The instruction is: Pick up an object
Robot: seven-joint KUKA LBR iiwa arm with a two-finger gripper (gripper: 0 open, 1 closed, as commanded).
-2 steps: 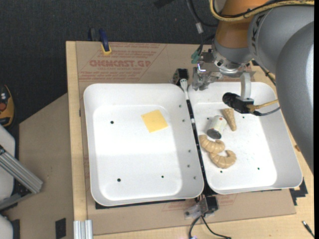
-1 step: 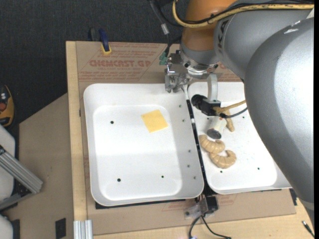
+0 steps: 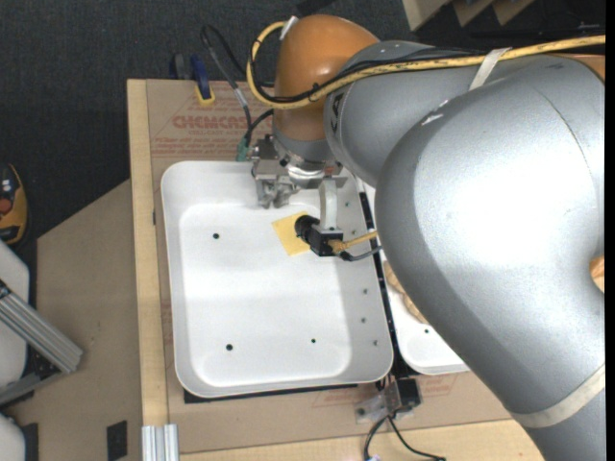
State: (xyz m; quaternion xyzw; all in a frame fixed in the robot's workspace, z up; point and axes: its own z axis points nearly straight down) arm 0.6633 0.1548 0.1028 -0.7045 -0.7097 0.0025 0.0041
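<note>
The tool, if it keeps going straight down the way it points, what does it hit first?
Probably the white floor of the left bin near its back wall; the tool points down there, beside the yellow piece. Depth is unclear.

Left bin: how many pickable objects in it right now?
1. A flat yellow piece lies in the left bin, toward its far right part, just below the gripper. The arm covers most of the right bin, so more may be hidden.
</note>
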